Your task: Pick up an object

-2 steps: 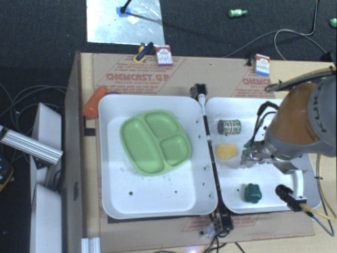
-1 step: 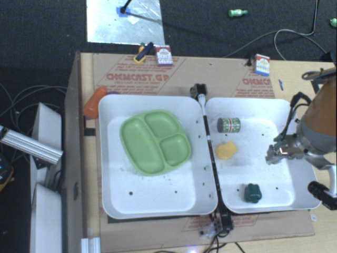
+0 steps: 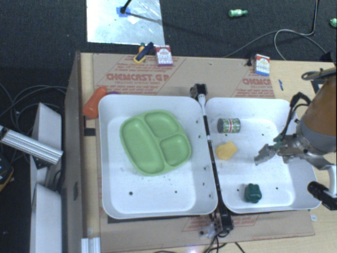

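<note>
The right bin (image 3: 274, 115) holds three objects: a small green-labelled can (image 3: 229, 125) lying on its side near the back left, a yellow chunk (image 3: 227, 151) left of centre, and a dark green pepper-shaped piece (image 3: 252, 193) near the front. My gripper (image 3: 265, 155) reaches in from the right over the bin's middle, its grey tips pointing left and hovering to the right of the yellow chunk, apart from it. Nothing shows between its tips. The arm's orange band (image 3: 321, 115) is at the right edge.
The left bin (image 3: 113, 194) holds a light green divided plate (image 3: 155, 141). An orange object (image 3: 93, 102) lies outside the left bin's back corner. Two small red-and-white boxes (image 3: 164, 55) (image 3: 261, 65) and a yellow tool (image 3: 142, 52) rest on the bench behind the bins.
</note>
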Available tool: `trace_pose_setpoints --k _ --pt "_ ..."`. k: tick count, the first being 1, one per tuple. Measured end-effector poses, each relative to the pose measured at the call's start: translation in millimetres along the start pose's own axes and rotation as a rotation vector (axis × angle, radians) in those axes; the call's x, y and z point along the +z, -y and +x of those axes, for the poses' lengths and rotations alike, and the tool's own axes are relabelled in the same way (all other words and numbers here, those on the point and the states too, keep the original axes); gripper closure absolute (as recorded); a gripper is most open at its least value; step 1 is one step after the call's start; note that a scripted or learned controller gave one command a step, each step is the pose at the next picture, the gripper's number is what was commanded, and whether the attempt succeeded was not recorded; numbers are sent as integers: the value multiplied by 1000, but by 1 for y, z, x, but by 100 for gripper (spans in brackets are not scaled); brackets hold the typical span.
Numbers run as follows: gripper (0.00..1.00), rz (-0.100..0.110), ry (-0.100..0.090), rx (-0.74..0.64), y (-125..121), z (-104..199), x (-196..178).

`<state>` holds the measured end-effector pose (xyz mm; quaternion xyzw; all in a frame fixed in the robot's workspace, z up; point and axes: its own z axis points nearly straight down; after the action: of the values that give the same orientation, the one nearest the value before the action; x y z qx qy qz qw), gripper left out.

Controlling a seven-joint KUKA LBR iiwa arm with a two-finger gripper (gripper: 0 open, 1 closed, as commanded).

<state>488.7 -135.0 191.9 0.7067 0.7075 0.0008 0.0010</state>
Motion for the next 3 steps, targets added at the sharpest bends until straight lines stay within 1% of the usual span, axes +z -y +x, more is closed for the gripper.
trace_pose_setpoints --k 1,2,3 --pt "0 3 -1 -2 2 28 46" --pt "0 3 -1 0 2 17 76" --pt "0 1 0 0 2 8 70"
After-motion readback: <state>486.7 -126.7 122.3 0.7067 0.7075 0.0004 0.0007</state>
